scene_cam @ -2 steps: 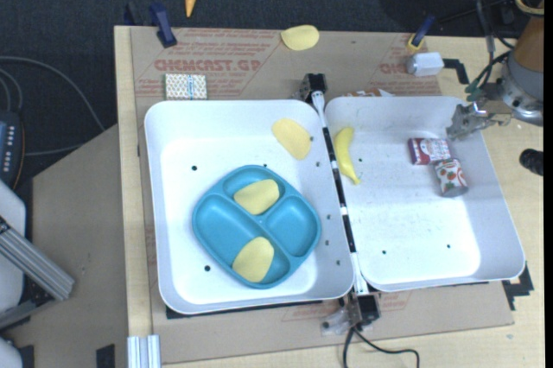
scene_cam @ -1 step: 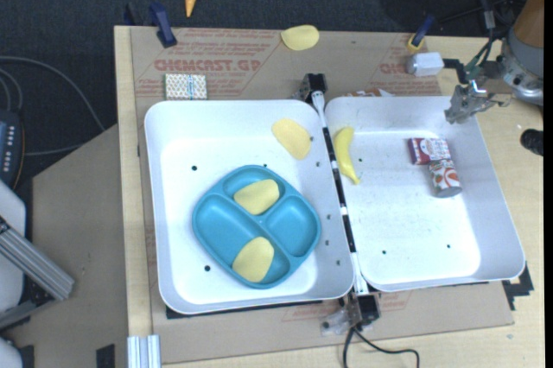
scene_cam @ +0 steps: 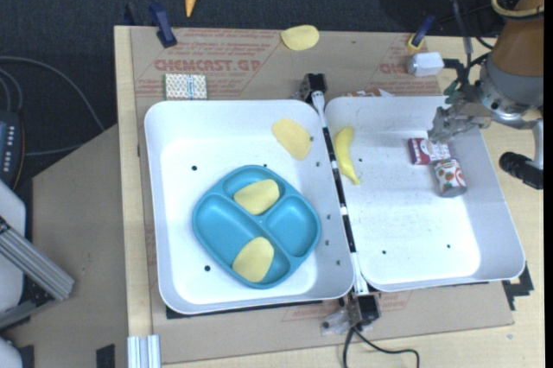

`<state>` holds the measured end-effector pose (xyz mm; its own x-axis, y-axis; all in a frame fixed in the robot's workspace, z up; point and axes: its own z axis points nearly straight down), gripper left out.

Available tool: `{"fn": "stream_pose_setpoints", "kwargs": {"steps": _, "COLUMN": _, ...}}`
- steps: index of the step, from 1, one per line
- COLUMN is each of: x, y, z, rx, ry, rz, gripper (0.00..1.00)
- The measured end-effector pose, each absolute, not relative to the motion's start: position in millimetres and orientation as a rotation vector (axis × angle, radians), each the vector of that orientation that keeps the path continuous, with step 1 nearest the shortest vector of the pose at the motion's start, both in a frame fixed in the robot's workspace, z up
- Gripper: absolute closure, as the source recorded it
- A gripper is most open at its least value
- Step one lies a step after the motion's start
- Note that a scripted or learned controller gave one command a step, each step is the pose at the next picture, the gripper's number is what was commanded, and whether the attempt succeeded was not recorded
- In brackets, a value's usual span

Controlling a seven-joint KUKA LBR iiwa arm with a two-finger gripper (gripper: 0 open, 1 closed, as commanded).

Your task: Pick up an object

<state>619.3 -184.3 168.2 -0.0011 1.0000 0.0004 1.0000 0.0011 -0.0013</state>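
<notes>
Packet [scene_cam: 429, 150], red and white, lay in the right bin [scene_cam: 415, 258] near its far right side, touching a small can [scene_cam: 449, 177]. Left bin [scene_cam: 173, 185] held a blue tray [scene_cam: 220, 228] with two yellow pieces in separate compartments, plus a yellow piece [scene_cam: 292, 137] beside it. Arm [scene_cam: 518, 64] reached over the right bin. Banana [scene_cam: 346, 153] lay by the divider. Gripper [scene_cam: 447, 126] stood just above the packet; finger state could not be told.
</notes>
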Motion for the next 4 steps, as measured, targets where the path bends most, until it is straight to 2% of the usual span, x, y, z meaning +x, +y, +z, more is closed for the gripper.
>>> {"fn": "stream_pose_setpoints", "kwargs": {"steps": 1, "x": 619.6, "y": -184.5, "z": 168.8, "rx": -2.220, "ry": -2.222, "rz": 0.000, "gripper": 0.00}}
{"fn": "stream_pose_setpoints", "kwargs": {"steps": 2, "x": 605.1, "y": -215.3, "z": 84.1, "rx": -2.216, "ry": -2.220, "rz": -0.003, "gripper": 0.00}}
{"fn": "stream_pose_setpoints", "kwargs": {"steps": 3, "x": 605.4, "y": -216.7, "z": 94.7, "rx": -2.219, "ry": -2.222, "rz": -0.002, "gripper": 1.00}}
{"fn": "stream_pose_setpoints", "kwargs": {"steps": 4, "x": 553.8, "y": -163.3, "z": 85.1, "rx": -2.221, "ry": -2.222, "rz": -0.002, "gripper": 1.00}}
